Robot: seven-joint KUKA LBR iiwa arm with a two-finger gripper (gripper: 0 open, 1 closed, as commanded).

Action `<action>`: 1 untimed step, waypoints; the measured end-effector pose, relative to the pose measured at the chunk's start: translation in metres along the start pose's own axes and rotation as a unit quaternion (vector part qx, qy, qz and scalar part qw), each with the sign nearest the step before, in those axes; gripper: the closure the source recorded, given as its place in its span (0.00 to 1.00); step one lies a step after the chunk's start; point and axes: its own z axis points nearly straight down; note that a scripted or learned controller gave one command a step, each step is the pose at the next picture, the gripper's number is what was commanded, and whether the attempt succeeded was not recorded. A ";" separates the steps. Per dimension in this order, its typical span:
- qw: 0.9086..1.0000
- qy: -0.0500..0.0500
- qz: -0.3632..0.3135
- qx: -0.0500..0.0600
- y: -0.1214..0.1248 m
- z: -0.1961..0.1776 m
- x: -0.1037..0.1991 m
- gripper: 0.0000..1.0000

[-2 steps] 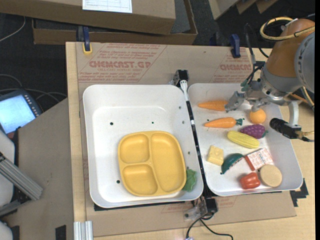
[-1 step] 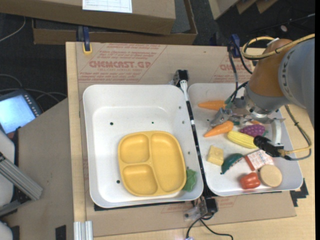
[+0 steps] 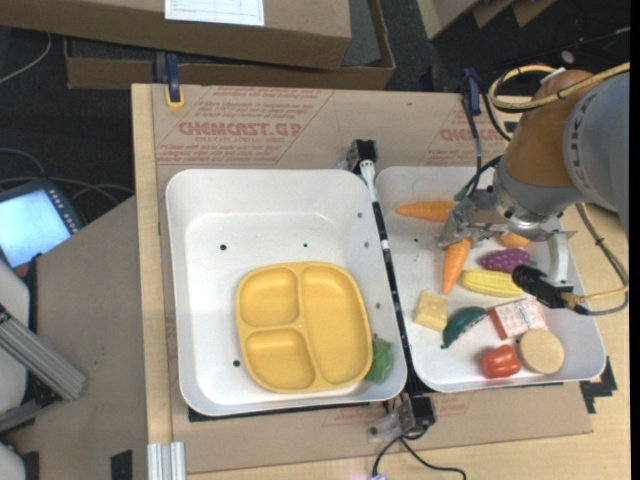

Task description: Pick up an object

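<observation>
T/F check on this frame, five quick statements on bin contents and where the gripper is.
1. The yellow divided plate lies in the left bin. True.
2. The gripper is over the left bin. False: it is over the right bin, near the carrots.
3. Two carrots sit in the right bin, one near its far edge and one below it. True.
4. The tomato sits on the plate. False: it is in the right bin, beside the round tan piece.
5. The purple grapes lie next to the corn. True.
</observation>
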 end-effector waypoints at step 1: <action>1.000 0.000 -0.002 -0.002 -0.026 -0.099 0.053 1.00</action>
